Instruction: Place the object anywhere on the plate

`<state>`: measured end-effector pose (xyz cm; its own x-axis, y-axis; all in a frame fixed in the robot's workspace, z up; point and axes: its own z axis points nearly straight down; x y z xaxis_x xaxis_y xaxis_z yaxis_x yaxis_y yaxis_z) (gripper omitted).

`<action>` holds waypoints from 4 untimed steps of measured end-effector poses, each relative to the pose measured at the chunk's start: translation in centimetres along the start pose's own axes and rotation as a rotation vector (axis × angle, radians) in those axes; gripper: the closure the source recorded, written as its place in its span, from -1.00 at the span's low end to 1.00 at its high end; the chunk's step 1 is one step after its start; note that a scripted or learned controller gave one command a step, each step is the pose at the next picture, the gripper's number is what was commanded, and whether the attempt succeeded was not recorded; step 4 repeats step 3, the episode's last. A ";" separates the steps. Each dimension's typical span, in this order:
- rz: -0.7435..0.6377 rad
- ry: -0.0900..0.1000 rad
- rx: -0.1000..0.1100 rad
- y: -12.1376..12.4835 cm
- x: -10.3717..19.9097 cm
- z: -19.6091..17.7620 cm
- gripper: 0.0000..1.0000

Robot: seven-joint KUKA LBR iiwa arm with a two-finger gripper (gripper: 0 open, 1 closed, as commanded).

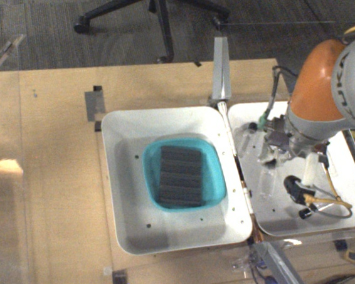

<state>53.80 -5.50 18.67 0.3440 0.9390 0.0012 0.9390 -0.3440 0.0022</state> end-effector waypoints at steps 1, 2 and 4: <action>-0.060 0.001 -0.002 0.3 8.3 0.2 1.00; -0.059 0.001 -0.002 0.3 8.3 0.2 -1.00; -0.041 0.002 -0.005 -4.2 2.9 -11.1 -1.00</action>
